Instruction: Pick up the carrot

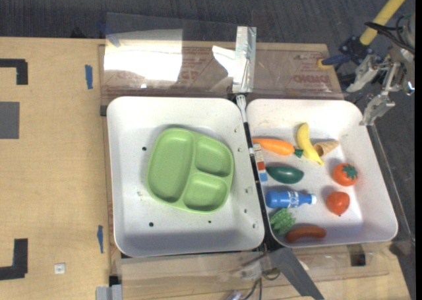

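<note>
One carrot lies in the right bin, touching the banana. We judge it light, rigid, slippery plastic; grip mid-body, across its width. End effector: state unclear.

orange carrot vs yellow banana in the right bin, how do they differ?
The orange carrot with a green tip lies nearly crosswise in the right white bin; the yellow curved banana runs more up and down. The carrot is straight and tapered; the banana is bent. The carrot sits nearer the divider between the bins; the banana lies just to its right, near its green end. Both are toy foods in the same bin, and the gripper is at neither.
</note>
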### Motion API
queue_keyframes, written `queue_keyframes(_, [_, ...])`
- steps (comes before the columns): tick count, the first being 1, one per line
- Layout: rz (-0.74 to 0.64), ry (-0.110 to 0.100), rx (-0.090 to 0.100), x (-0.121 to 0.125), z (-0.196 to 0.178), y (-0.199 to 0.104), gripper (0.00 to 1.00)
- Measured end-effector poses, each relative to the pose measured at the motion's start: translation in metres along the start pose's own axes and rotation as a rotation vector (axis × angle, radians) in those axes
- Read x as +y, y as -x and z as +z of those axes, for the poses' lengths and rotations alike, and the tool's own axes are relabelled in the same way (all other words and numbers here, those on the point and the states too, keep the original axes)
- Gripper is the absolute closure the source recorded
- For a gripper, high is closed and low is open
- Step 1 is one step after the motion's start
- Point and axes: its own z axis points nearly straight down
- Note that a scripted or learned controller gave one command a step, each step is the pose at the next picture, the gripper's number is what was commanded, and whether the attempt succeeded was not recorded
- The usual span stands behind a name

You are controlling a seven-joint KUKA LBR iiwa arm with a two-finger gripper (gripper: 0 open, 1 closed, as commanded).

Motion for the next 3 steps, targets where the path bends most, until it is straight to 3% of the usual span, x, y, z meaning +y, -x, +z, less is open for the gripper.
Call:
queue_keyframes(1, [-0.032, 0.004, 0.011, 0.025, 0.104, -0.069, 0.0])
queue_keyframes(2, [-0.056, 0.006, 0.006, 0.088, 0.138, -0.057, 0.0])
queue_keyframes(3, [-0.111, 0.001, -0.003, 0.095, 0.158, -0.05, 0.0])
